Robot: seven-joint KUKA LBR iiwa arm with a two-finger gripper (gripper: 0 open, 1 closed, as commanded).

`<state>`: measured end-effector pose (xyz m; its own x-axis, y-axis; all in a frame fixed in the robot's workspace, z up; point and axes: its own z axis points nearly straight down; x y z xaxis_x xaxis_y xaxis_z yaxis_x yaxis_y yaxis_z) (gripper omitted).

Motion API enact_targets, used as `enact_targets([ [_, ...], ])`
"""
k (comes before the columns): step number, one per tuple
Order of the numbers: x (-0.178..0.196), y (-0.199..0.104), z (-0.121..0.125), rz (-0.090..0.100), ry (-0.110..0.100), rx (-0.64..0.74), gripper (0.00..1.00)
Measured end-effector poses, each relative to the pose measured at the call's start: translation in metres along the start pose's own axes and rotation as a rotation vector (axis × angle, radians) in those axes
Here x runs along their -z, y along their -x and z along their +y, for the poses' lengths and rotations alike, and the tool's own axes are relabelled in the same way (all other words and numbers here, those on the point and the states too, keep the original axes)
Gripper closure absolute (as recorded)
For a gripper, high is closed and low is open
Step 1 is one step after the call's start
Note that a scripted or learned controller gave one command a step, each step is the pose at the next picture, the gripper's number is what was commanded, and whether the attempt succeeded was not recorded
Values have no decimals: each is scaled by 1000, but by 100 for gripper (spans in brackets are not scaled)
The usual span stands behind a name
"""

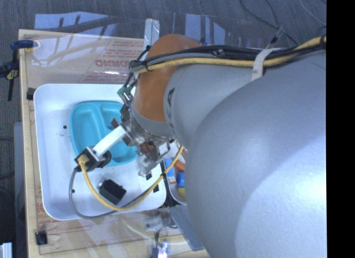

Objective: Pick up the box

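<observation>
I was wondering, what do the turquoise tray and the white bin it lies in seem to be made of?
Turquoise tray: probably moulded plastic, smooth and slightly glossy, with rounded compartments and soft highlights. White bin: likely plastic too, semi-matt, with rounded corners and one even colour.

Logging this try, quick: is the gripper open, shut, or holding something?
Gripper: cannot be told; the arm hides its tips.

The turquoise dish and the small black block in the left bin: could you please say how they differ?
The turquoise dish is large, rounded and hollowed; the small black block is far smaller and boxy. The dish is partly covered by the arm; the block lies in full view. Both lie in the left bin.
</observation>
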<state>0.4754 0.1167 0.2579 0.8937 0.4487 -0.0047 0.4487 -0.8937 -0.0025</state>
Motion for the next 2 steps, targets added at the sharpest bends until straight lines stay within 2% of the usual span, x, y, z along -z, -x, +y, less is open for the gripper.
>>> enact_targets([
  [1, 9, 0, -1, -5, -3, 7, 100],
  [2, -142, -12, -26, -5, -1, -33, 100],
])
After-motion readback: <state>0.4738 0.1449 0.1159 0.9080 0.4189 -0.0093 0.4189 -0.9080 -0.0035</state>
